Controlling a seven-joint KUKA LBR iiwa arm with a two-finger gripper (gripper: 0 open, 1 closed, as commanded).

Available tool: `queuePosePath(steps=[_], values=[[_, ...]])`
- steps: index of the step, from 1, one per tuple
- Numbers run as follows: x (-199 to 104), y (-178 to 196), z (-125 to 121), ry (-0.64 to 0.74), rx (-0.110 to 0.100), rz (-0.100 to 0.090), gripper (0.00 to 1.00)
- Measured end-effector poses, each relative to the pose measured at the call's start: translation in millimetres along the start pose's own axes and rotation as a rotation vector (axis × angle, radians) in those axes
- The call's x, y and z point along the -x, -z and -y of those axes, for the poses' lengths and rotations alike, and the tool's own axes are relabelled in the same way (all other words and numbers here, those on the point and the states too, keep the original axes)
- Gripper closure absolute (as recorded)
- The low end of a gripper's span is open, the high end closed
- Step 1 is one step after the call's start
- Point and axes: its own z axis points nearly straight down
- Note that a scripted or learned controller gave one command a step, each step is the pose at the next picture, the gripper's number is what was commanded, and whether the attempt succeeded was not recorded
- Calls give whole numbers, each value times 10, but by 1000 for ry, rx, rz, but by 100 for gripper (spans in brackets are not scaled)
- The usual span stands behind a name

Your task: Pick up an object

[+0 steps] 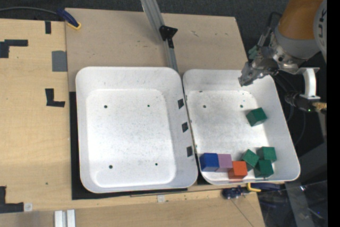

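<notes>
Green block (pixel 256 116) sat alone mid-right in the right bin (pixel 212 82), nothing touching it. Gripper (pixel 247 78) hung over that bin's far right corner, apart from the block; couldn't tell its state from this angle. Along the near wall: blue block (pixel 209 161), purple block (pixel 225 161), orange block (pixel 239 168) in a row, then three more green blocks (pixel 260 160) clustered in the corner. Left bin (pixel 85 114) alongside.

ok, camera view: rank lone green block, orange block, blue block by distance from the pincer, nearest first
1. Lone green block: mid right bin, just below the pincer.
2. Orange block: in the cluster at the bin's near edge.
3. Blue block: near-left corner of the same bin, close to orange but slightly farther.
</notes>
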Motion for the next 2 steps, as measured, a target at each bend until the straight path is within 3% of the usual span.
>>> queuePosePath(steps=[1, 2], values=[[-548, -142, -109, 0, -3, 0, 100], [-1053, -58, -211, 1, -1, 0, 100]])
